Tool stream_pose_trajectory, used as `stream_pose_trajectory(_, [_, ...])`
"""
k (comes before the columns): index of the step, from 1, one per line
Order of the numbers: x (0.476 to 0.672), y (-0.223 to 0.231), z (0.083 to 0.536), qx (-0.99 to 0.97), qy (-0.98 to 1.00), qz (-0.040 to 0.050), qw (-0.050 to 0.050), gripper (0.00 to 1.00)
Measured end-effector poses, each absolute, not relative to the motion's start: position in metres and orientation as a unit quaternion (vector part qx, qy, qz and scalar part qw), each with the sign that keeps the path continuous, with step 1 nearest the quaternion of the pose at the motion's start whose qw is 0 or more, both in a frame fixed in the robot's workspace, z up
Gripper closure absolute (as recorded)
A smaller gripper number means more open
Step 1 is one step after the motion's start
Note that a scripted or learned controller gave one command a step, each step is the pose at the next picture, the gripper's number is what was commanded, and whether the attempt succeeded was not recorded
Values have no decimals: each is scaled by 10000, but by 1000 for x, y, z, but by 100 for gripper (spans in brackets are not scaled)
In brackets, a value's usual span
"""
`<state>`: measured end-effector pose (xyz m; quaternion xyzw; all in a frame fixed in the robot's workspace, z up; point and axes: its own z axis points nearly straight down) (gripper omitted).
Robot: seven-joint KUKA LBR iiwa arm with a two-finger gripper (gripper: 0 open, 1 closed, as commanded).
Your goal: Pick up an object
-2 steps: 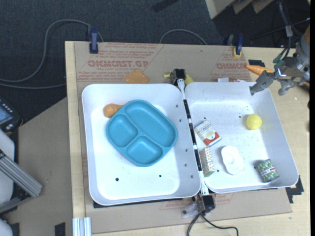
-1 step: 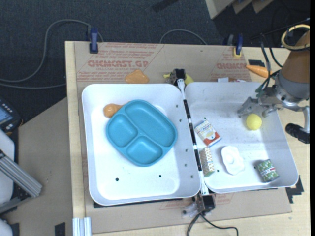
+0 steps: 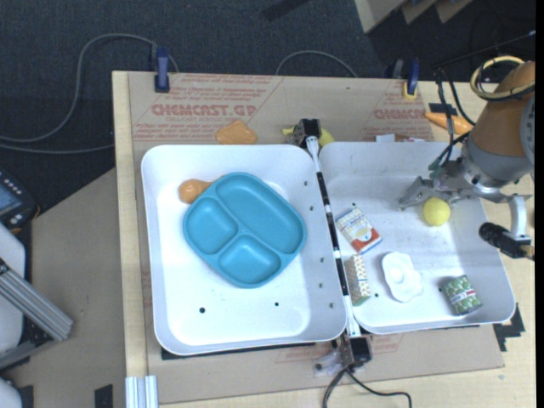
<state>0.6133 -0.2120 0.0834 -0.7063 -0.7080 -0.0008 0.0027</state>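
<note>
My gripper (image 3: 431, 197) hangs low over the back of the right bin (image 3: 382, 164), its grey fingers spread open. A small yellow ball (image 3: 437, 212) lies on the bin floor just in front of the fingertips, touching or nearly touching them; nothing is held between them. Also in the right bin are a red-and-white packet (image 3: 357, 230), a patterned bar (image 3: 358, 279) along the left wall, a white lumpy object (image 3: 400, 276) and a green can (image 3: 460, 295) on its side.
The left bin (image 3: 170, 296) holds a blue compartment tray (image 3: 245, 228) with an orange piece (image 3: 193, 190) at its back left edge. Behind the bins on the bench lie an orange object (image 3: 235, 133) and a yellow-black item (image 3: 307, 131). Cables run at the right.
</note>
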Motion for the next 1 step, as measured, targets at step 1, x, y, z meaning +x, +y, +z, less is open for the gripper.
stream_pose_trajectory(1, [614,-213,96,-7065,-7077,-10,-2,100])
